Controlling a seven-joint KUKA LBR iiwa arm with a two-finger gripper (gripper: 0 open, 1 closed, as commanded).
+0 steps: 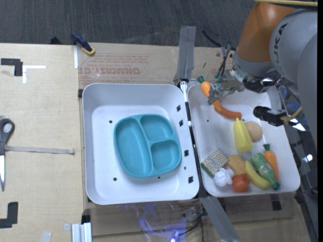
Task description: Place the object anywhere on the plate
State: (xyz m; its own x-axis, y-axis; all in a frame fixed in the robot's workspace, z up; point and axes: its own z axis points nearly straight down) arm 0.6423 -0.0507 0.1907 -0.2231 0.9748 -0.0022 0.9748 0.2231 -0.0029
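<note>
End effector [218, 91] over right bin's [290, 150] far-left corner by orange sausage [226, 111]; finger state unclear, blue plate [147, 145] bare.

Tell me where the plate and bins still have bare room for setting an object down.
The blue plate has all three compartments bare. Around it, the left bin shows a free white floor strip on every side. In the right bin, the near-left floor beside the hinge is free; its front is crowded with the cracker, tomato and banana, and the gripper sits at its back.
</note>
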